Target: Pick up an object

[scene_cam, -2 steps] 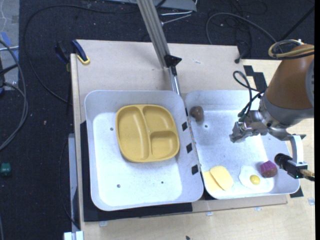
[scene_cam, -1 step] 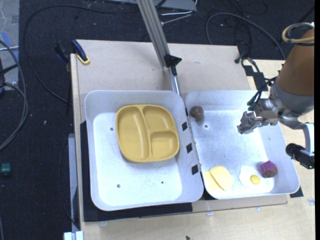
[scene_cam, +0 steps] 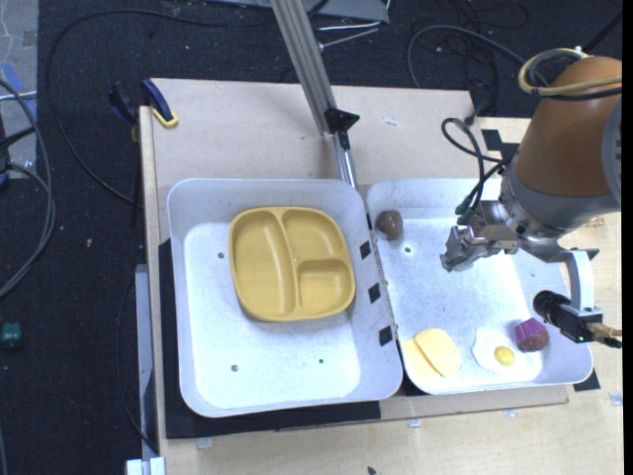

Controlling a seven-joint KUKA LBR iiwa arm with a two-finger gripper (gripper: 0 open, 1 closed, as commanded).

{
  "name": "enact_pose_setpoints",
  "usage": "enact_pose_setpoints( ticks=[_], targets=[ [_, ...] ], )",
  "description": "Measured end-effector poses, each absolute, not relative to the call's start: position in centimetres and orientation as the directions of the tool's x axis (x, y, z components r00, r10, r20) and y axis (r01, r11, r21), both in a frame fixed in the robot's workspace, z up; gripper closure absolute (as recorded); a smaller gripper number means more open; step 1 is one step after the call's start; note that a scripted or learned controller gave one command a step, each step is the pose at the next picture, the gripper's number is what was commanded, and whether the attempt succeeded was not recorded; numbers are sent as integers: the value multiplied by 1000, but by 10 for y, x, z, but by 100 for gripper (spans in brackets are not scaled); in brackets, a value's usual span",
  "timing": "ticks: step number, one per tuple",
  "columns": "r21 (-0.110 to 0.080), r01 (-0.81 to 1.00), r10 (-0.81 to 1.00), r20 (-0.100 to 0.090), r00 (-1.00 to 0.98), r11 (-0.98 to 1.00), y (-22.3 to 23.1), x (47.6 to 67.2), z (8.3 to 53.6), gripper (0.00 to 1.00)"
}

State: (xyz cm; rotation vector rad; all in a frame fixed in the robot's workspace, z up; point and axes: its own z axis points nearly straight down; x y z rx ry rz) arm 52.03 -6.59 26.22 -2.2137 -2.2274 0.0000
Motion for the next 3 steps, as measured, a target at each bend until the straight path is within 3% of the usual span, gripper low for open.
enact_pose_setpoints(
  ticks=[3],
  targets=[
    [-1,1000,1000,1,-8,8,91,517,249,100]
  ],
)
